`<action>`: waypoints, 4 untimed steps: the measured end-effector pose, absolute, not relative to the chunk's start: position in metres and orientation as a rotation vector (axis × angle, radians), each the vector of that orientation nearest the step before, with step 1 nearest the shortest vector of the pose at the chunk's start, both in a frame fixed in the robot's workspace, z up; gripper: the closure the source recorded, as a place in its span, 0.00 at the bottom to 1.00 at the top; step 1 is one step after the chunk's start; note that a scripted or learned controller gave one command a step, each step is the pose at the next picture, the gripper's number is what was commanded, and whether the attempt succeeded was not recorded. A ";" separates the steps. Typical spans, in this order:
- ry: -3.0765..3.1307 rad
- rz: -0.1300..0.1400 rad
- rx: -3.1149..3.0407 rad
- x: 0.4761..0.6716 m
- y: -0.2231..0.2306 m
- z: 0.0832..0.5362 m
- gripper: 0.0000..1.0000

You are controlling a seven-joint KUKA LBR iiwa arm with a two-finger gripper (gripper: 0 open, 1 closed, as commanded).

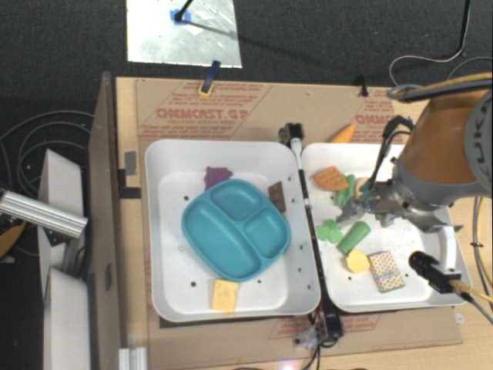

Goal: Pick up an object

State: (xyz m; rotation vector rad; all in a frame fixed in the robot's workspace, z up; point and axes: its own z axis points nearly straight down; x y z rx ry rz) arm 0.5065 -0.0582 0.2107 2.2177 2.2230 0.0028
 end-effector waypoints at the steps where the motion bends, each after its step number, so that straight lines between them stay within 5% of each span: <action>1: 2.219 -0.001 2.224 0.509 -0.094 0.079 0.00; 2: 2.220 0.007 2.210 0.586 -0.129 0.086 0.00; 3: 2.226 -0.003 2.225 0.509 -0.093 0.084 0.00; 4: 2.222 0.000 2.223 0.486 -0.099 0.084 0.00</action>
